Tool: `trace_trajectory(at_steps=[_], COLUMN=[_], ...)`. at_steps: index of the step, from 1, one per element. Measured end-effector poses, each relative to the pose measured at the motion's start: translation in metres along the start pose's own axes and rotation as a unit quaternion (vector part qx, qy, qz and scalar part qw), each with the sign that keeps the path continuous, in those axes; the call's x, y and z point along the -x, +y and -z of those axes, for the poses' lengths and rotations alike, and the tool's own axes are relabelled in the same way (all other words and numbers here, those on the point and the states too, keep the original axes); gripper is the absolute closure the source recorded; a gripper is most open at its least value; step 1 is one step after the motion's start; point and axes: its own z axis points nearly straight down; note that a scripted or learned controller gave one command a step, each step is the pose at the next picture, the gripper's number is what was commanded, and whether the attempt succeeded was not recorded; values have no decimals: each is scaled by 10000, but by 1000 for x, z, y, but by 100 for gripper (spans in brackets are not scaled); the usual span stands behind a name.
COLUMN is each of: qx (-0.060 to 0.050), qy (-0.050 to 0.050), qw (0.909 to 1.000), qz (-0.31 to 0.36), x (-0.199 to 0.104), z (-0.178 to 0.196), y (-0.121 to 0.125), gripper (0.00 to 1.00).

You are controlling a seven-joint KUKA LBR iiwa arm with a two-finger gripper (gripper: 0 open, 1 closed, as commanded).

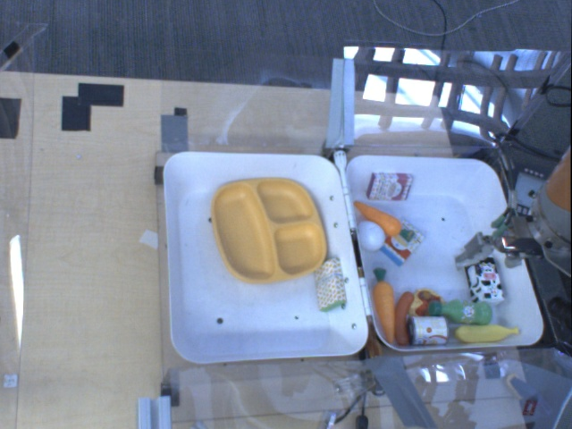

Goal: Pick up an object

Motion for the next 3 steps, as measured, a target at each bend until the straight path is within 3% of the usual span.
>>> trace_trajectory(at_steps=[1,2,3], qx=[15,24,28], qy=[-4,6,3], qw=[9974,9998,9997], qz=[715,-191,-236], x=[30,28,-1], z=[-110,-114,-112], y=[40,137,56], gripper=[0,0,0])
